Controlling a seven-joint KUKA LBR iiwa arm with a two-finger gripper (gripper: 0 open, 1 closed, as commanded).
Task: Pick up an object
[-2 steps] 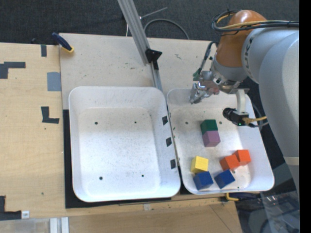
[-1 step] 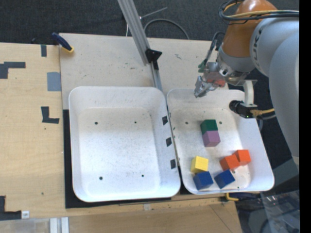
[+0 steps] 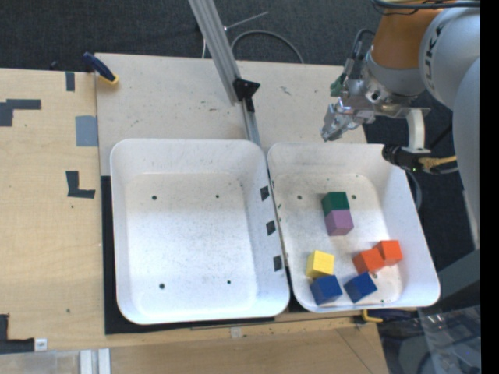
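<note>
The right bin (image 3: pixel 405 201) holds several small cubes. A green cube (image 3: pixel 335 202) touches a purple cube (image 3: pixel 338 222) near the bin's middle. Toward the front lie a yellow cube (image 3: pixel 320 262), two blue cubes (image 3: pixel 326 289) (image 3: pixel 360 286) and two orange cubes (image 3: pixel 389 251) (image 3: pixel 366 262). My gripper (image 3: pixel 334 129) hangs above the far rim of the right bin, well clear of the cubes, pointing down. Nothing shows between its fingertips.
The left bin (image 3: pixel 125 209) sits beside the right one, with a shared ridge between them. A slanted metal rail (image 3: pixel 218 37) runs down to the bins' far edge. A cable loop (image 3: pixel 265 41) lies behind. Tape marks (image 3: pixel 86 129) dot the bench at left.
</note>
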